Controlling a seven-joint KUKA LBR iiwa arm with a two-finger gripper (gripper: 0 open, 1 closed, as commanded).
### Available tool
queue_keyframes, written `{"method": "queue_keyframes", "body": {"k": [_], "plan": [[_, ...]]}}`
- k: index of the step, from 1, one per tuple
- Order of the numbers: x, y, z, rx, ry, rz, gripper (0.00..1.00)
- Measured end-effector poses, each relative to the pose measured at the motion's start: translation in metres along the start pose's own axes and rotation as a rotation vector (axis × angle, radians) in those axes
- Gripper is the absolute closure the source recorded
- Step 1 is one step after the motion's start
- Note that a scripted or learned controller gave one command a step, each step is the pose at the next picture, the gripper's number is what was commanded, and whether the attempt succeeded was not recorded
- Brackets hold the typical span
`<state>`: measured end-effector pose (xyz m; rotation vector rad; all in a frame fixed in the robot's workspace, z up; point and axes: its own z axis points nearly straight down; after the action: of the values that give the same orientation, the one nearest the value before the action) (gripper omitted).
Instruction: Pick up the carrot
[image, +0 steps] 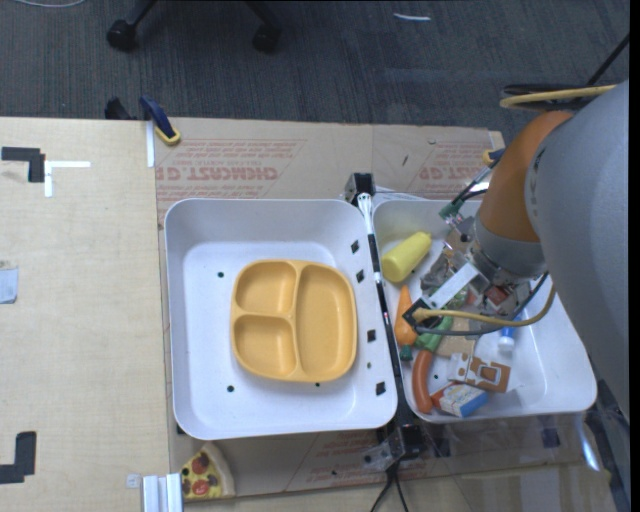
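The carrot (404, 316), orange with a bit of green at its lower end, lies along the left wall of the right bin (560, 385). My gripper (446, 268) hangs low over the middle of that bin, just right of and slightly above the carrot, mostly hidden under the grey wrist and orange band. Nothing can be seen held in it.
The right bin also holds a yellow rounded piece (405, 256) at the upper left, a red-orange sausage-like piece (421, 383), a small brown box (482, 374) and a blue-white packet (463, 401). The left bin (190, 300) holds a yellow divided plate (295, 320).
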<state>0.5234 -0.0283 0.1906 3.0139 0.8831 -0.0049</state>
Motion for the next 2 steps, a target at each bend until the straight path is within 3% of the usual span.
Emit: {"method": "queue_keyframes", "body": {"k": [1, 2], "plan": [[0.016, -0.043, 0.0, 0.001, -0.001, 0.096, 0.0], [0.05, -0.077, -0.093, -0.002, 0.001, 0.139, 0.0]]}}
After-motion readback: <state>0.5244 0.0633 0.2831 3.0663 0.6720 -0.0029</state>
